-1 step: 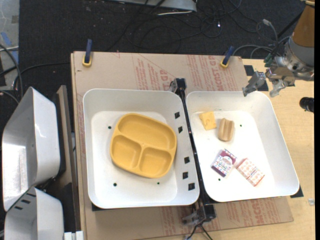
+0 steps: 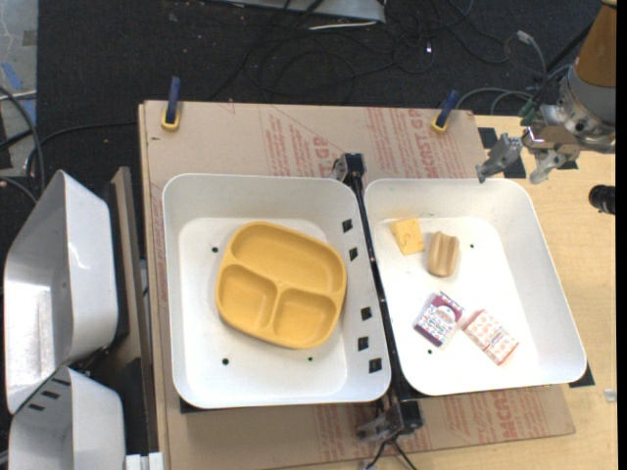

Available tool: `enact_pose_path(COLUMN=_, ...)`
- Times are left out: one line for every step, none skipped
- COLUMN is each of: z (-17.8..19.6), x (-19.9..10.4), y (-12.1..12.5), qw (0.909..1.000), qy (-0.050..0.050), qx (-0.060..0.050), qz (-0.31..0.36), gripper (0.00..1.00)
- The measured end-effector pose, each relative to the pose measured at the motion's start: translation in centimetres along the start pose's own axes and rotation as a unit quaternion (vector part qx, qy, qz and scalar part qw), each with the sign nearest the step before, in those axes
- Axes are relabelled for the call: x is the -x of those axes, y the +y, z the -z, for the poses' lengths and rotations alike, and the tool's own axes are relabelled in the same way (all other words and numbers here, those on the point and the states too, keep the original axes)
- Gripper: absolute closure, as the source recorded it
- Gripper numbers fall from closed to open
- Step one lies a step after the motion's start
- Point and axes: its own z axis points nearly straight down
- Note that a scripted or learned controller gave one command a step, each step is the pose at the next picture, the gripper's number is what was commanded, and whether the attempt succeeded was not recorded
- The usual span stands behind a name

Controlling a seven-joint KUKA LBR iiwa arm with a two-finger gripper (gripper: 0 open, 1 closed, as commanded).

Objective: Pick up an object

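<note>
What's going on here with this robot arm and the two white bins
A grey robot arm is reaching in from the right, its claw up above the far edge of the right bin with nothing in it. That bin holds a yellow wedge, a tan block, a purple packet and a pink packet, all untouched. The left bin holds a yellow divided tray. Nothing has been picked up yet.

A brown cardboard-covered table [image 2: 294, 130] with red printed lettering carries two shallow white plastic bins side by side, the left bin [image 2: 186, 262] touching the right bin [image 2: 549, 292].
</note>
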Motion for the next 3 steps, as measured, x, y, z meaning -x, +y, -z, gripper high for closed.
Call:
enact_pose_path(z=-6.4, x=-0.2, y=-0.1, qw=1.0, qy=0.0, qx=-0.002, qz=-0.001, gripper=0.0)
enact_pose_path(z=-12.7, x=-0.5, y=0.0, qw=1.0, qy=0.001, qx=-0.002, qz=0.0, gripper=0.0)
enact_pose_path(z=-18.1, x=-0.6, y=-0.1, qw=1.0, qy=0.0, qx=-0.002, qz=0.0, gripper=0.0)
